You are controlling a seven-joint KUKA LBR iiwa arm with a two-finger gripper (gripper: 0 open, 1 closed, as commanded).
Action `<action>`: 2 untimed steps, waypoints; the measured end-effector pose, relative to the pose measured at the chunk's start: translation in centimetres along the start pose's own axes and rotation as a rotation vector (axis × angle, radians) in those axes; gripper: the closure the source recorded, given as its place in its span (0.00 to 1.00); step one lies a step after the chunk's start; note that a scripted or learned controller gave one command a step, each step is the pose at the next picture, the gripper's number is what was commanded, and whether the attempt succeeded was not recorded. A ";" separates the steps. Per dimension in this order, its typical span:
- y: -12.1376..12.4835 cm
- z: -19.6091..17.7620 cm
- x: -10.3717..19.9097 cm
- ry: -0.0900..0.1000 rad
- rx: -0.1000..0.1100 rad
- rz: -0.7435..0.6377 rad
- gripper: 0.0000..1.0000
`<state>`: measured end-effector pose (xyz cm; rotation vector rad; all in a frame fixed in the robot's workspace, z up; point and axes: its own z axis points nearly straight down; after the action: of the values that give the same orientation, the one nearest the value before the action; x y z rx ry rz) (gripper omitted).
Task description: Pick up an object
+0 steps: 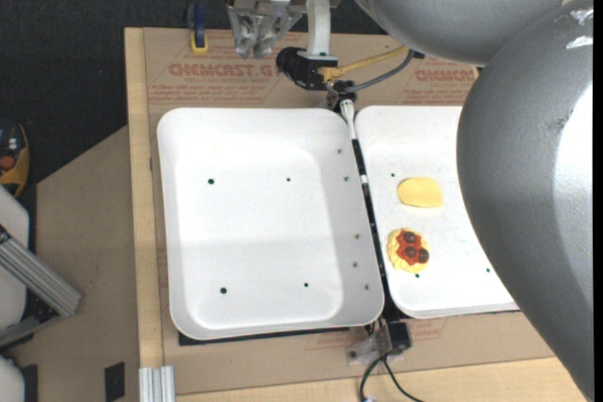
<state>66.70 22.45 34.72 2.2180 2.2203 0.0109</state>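
Bench: a flat tan board (151,202) with faded red lettering along its far edge.
Left bin (188,146): shallow, white, lying on the board.
Right bin (443,297): shallow, white, just beside the left bin, partly hidden by the arm.
Far edge: a small blue and yellow clamp (198,28).
Near edge: a black cable (377,381).

**Bench clutter, non-task**

Two shallow white bins side by side on a brown board (151,315) w/ red "CHEMCAST" print along the far edge. Left bin (188,297), right bin (443,306). Blue-and-yellow clamp (198,28) at the board's far left corner. Black cable (358,160) runs btwn the bins; black connector (394,336) near the front edge. Aluminium rail (38,273) at far left.
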 end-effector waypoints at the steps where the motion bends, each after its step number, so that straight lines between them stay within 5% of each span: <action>1: 0.1 -6.2 -3.8 -0.001 -0.002 0.004 1.00; 2: -0.2 2.4 0.2 -0.004 0.014 -0.002 1.00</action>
<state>66.54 22.63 32.33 2.2208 2.2279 -0.0094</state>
